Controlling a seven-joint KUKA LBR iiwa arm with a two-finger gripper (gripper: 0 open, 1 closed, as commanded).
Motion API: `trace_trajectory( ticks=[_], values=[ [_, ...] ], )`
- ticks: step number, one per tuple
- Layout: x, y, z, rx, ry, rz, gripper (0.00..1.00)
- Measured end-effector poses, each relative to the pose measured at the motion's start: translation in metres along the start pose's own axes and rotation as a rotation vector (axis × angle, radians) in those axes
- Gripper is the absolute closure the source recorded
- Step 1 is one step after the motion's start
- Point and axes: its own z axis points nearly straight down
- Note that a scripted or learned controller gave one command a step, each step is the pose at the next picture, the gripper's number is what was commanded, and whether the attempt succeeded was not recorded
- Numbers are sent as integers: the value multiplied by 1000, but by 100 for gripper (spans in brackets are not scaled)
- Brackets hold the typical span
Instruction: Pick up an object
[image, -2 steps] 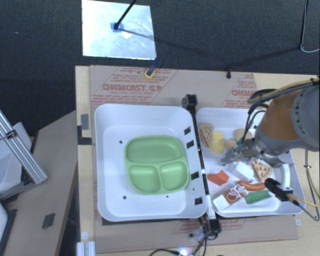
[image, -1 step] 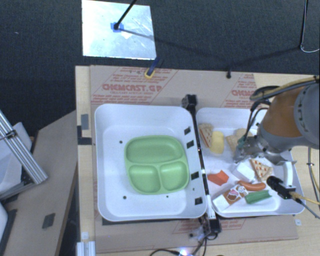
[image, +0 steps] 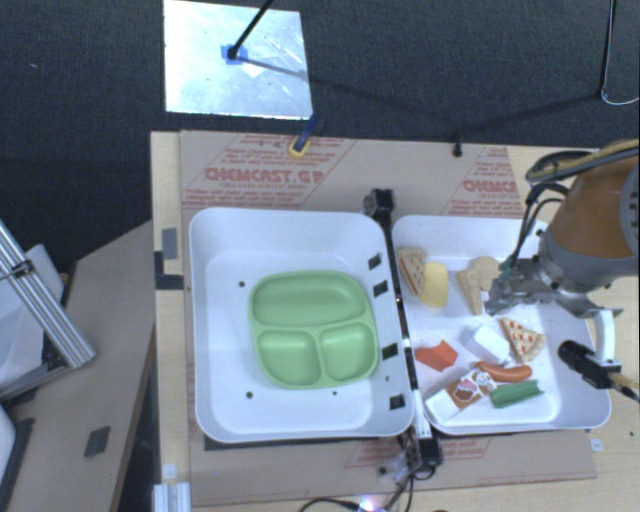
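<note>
A pizza slice (image: 522, 339), right of centre in the frame, lies in the right bin (image: 575, 412) among toy foods, just below the gripper (image: 505, 292). It looks light, stiff and flat, best pinched across its edges. Whether the gripper is open or closed cannot be told. A green tray (image: 308, 329) sits in the left bin (image: 225, 260).
</note>
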Motion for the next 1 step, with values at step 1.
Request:
trace_trajectory(
  ticks=[1],
  values=[
    [7, 5, -47, 0, 0, -5, 100]
  ],
)
